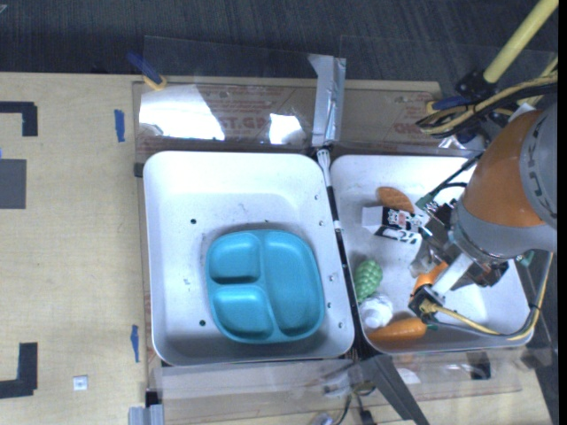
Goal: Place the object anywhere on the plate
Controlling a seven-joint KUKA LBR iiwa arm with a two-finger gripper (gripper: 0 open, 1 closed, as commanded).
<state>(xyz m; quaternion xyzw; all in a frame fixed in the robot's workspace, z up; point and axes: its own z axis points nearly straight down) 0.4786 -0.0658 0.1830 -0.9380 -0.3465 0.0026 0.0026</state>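
A turquoise three-compartment plastic plate [264,283] lies at the middle of the left shallow white bin [177,184], lower centre of the frame. The right white bin [359,184] holds a brown-orange oblong piece [395,197] near its top, a small black-and-white object [397,223] just below it, and, down its left side, a green knobbly lump [368,275], a white lump [376,309] and an orange carrot-shaped piece [399,329]. The grey arm with an orange band [505,180] reaches in from the right edge, its pincer [432,268] over this bin's middle.
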